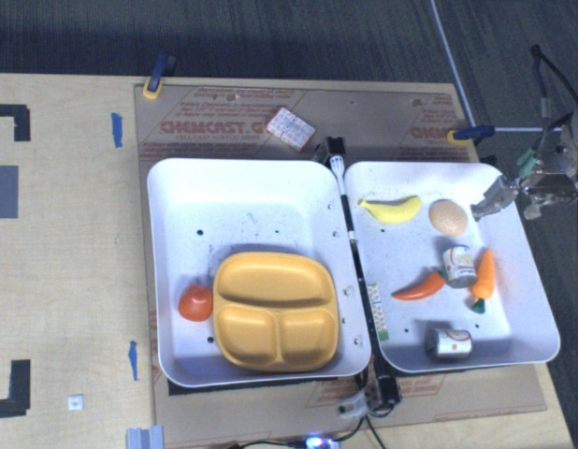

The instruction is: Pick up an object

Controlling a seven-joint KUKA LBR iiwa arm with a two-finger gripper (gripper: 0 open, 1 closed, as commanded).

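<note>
The right bin holds a yellow banana, a beige egg, a small can, an orange carrot, a red chili pepper and a second can lying near the front. My gripper hovers over the bin's far right corner, just right of the egg. Its fingers are spread open with nothing between them.
The left bin contains a large yellow divided plate and a red tomato at its left side. A small patterned card lies on the board behind the bins. Blue clamps sit at the board's corners.
</note>
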